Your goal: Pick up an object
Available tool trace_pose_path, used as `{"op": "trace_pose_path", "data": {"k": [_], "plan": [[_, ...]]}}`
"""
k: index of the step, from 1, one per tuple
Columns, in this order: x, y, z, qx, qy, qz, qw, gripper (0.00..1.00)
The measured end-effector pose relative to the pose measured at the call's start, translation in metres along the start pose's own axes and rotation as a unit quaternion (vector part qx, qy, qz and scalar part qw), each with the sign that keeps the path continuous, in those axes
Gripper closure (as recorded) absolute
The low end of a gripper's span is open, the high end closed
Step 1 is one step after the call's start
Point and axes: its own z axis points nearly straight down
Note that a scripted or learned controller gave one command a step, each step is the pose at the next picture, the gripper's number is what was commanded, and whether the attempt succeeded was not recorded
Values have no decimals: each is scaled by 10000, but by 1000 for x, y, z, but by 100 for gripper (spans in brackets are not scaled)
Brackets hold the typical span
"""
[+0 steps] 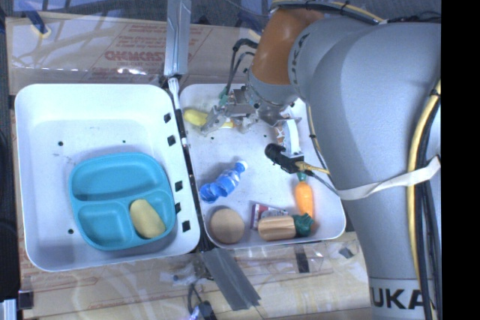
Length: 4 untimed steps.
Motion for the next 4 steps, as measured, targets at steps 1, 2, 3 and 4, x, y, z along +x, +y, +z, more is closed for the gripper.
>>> {"op": "trace_pose_path", "data": {"k": [1,2,3,4], "plan": [[-19,3,-55,-118,-28,-1658,9861,0],[-81,0,-71,-150,-49,-1907,9815,0],[-56,5,-7,-162,9,299,9994,0],[6,-39,-5,-162,-75,-1521,9882,0]]}}
